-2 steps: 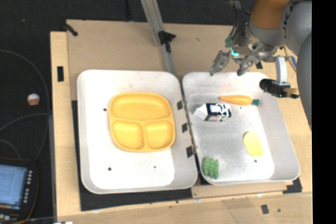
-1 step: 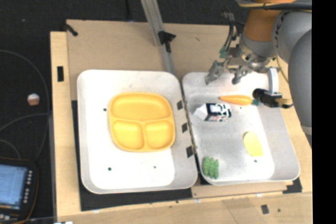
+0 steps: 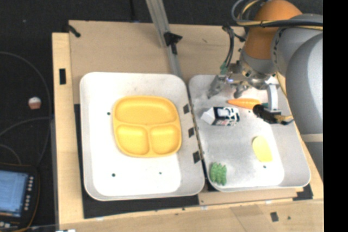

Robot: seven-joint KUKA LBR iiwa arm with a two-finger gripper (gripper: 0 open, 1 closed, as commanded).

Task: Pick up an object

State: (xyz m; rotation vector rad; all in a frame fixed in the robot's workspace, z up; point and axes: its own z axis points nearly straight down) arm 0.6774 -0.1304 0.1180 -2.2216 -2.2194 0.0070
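Note:
My gripper (image 3: 228,88) hangs over the far end of the right bin (image 3: 288,171), open, with nothing between its fingers. Just in front of it lies an orange carrot (image 3: 243,102). A small white and black carton (image 3: 221,116) lies a little nearer, toward the bin's left wall. Further forward, a yellow lemon-shaped piece (image 3: 262,149) rests on the right side. A green leafy piece (image 3: 218,172) sits at the near left corner.
The left bin (image 3: 98,176) holds a yellow divided plate (image 3: 146,125) at its middle. A grey metal post (image 3: 157,13) slants up from between the bins at the back. The bench edge runs along the front.

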